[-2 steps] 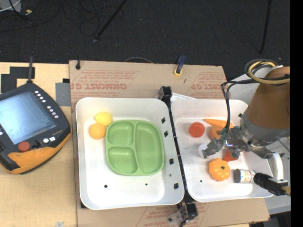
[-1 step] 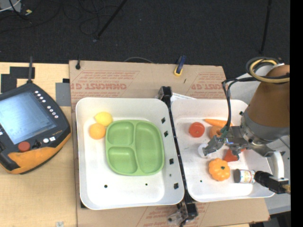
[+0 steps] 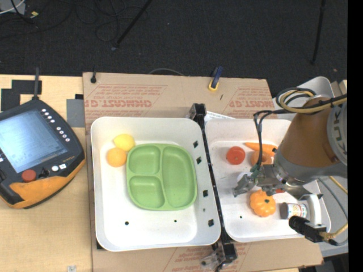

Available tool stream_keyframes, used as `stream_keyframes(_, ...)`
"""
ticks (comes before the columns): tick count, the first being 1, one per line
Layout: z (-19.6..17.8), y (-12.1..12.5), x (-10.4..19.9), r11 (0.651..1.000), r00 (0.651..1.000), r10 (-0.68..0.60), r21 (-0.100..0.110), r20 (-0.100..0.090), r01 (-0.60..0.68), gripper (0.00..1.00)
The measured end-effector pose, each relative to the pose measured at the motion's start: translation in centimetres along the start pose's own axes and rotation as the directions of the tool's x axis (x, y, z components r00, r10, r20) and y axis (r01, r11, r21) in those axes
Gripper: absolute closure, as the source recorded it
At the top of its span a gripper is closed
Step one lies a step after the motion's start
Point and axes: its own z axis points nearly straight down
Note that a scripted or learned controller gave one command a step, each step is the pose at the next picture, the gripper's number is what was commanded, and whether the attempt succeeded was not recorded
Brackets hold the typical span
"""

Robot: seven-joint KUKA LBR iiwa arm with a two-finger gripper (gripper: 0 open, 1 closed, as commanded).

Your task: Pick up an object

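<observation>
Pincer (image 3: 245, 186) open, holding nothing, beside orange pumpkin (image 3: 262, 204) in right bin (image 3: 227, 220).

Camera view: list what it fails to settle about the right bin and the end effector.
- End effector: dark and small against the right bin; open or shut cannot be told.
- Carrot: its right end is hidden behind the arm.
- Small bottle: label too small to read, partly covered by the arm.
- Orange pumpkin-like toy: whether the end effector touches it is unclear.
</observation>
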Motion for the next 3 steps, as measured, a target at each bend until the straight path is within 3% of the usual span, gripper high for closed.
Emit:
stream_keyframes(1, 4.7, -0.2, -0.8, 1.0, 1.0, 0.0, -0.025, 0.01, 0.0, 0.0)
stream_keyframes(2, 5.9, 0.8, -0.9, 0.999, 1.0, 0.001, -0.036, 0.009, -0.001, 0.0)
stream_keyframes(3, 5.7, -0.2, -1.0, 1.0, 1.0, 0.013, -0.003, -0.001, -0.013, 1.0)
